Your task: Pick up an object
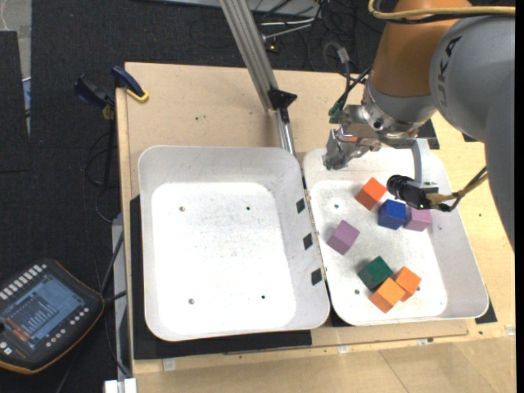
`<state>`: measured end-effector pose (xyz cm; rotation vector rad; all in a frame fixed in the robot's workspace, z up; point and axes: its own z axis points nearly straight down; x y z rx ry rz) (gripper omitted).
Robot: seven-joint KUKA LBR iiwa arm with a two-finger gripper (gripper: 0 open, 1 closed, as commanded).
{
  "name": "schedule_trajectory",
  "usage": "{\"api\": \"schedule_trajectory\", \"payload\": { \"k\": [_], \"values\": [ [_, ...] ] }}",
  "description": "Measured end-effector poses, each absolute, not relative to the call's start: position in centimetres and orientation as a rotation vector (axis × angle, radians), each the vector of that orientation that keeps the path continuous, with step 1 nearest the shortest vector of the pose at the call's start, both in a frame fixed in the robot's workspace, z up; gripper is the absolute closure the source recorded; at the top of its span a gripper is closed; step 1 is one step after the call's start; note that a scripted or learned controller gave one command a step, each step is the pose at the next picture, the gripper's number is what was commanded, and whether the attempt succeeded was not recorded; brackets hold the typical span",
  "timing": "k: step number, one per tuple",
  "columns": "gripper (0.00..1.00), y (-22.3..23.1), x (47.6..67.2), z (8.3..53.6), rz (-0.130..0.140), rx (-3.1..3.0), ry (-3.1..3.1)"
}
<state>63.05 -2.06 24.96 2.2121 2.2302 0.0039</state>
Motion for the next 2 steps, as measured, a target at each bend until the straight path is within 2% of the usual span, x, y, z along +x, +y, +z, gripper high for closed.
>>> {"api": "schedule_trajectory", "payload": {
  "k": [1, 2],
  "values": [
    [1.00, 3.0, 63.0, 23.7, 0.000, 2.215, 2.231],
    [1.00, 7.7, 64.0, 23.0, 0.002, 2.213, 2.229]
  ]
}}
